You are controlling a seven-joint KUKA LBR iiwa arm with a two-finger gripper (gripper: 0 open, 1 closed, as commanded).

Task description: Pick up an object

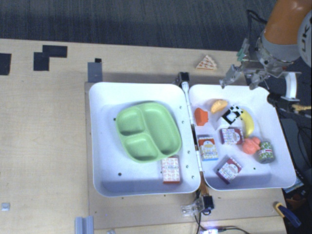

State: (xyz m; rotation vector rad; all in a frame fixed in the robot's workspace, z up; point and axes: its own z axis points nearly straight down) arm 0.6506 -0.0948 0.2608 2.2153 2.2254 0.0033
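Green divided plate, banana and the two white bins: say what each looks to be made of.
Green divided plate: likely plastic, matte, one even color with soft molded ridges.
Banana: probably a plastic toy, smooth and uniformly yellow.
Left bin and right bin: apparently thin molded plastic, faintly glossy, with rounded corners.

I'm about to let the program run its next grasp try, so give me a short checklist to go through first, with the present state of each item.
1. Gripper free of any load: ok, nothing shows between its fingers.
2. Gripper above the right white bin: not ok, it hangs over the bin's far rim.
3. Targets in the right bin: ok, yellow banana, orange block, red round fruit.
4. Items spaced for a clean grasp: not ok, the banana touches the black-and-white tag cube.
5. Green divided plate clear of the arm's path: ok, it sits in the left white bin.
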